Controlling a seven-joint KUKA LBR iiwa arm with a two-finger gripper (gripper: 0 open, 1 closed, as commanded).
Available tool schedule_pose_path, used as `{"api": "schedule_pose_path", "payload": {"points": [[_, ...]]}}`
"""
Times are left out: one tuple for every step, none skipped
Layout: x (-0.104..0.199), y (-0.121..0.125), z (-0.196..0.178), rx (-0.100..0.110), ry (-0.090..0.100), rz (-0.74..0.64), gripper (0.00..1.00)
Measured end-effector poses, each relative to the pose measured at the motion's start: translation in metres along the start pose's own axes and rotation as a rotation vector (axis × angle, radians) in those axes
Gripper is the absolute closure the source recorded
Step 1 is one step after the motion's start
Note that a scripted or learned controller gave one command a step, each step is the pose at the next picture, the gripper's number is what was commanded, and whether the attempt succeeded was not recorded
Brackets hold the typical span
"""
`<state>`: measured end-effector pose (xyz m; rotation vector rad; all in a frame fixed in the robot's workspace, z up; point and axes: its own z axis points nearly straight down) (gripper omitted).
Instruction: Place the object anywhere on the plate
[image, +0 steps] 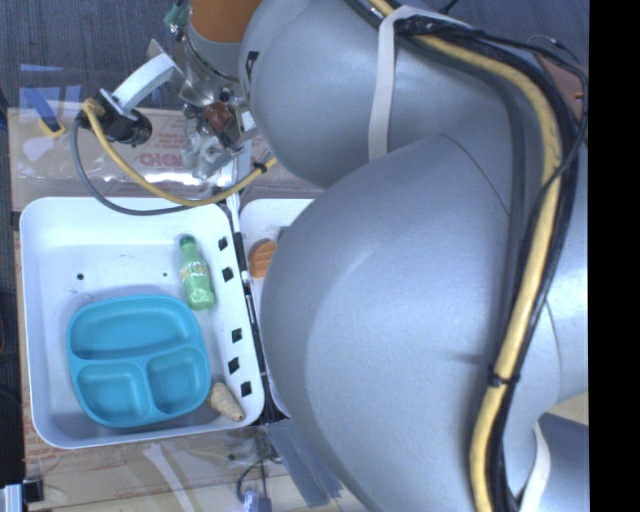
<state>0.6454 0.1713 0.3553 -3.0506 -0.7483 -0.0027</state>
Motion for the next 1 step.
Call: {"api": "schedule_pose_path", "payload": {"points": [[0.0027,-0.0386,-0.0865,0.002,-0.004,-0.397,1.00]]}}
